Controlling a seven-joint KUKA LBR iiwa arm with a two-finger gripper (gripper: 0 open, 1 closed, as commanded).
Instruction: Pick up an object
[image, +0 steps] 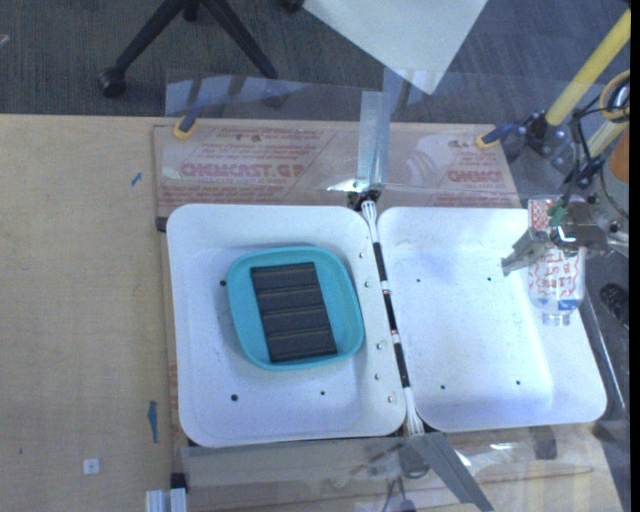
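Looking down from above at a slant, I see two shallow white bins side by side on a tan tabletop (70, 300), joined along a seam down the middle. The left bin (200, 400) holds a teal plate (240, 300) with rounded corners, sitting a little left of the bin's centre, and on that plate lies a dark ribbed block (292, 311), flat and slightly turned, its long side running away from me. The right bin (470, 370) shows a bare white floor over most of its area. At its far right side, close to the rim, hangs the gripper (540, 250), reaching in from the right with metal parts and cables behind it. Just below it is a clear plastic bottle (558, 285) with a red and white label, standing roughly upright and overlapping the bin's right rim; its top meets the underside of the gripper, but whether the jaws are clenched on it or released I cannot tell from here. Behind the bins a clear sheet with red lettering (240, 165) lies flat, and a grey metal post (372, 140) rises at the seam.
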